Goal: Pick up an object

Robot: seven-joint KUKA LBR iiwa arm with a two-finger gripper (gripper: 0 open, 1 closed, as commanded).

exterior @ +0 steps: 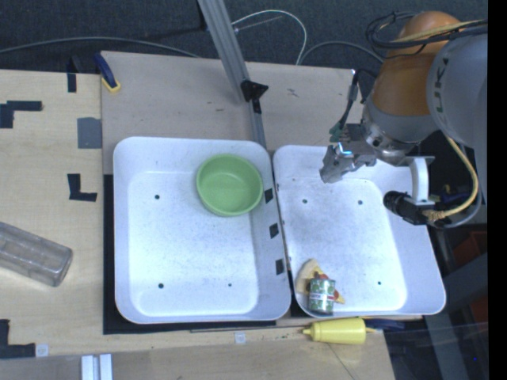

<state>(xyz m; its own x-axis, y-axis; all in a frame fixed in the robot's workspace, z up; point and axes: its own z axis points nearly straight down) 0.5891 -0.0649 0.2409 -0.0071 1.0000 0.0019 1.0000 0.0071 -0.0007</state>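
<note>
While hanging over the right bin (412, 291), gripper (336, 167) jaws' spread indiscernible, nothing visibly held.

Green bowl (230, 184) in left bin (135, 236), upper right part. Small can (321, 294) at right bin (412, 283) near-left corner. Gripper (339, 165) over right bin far edge. Yellow bottle (337, 332) on table (174, 93) below bins. Clear container (32, 253) far left.

Two bins sit side by side on the desk (182, 93). The left bin (135, 236) holds a bowl (229, 184) near its rear right corner. The right bin (396, 267) holds a can (321, 293) at its front left corner. A bottle (339, 332) lies on the desk just before that corner.
</note>
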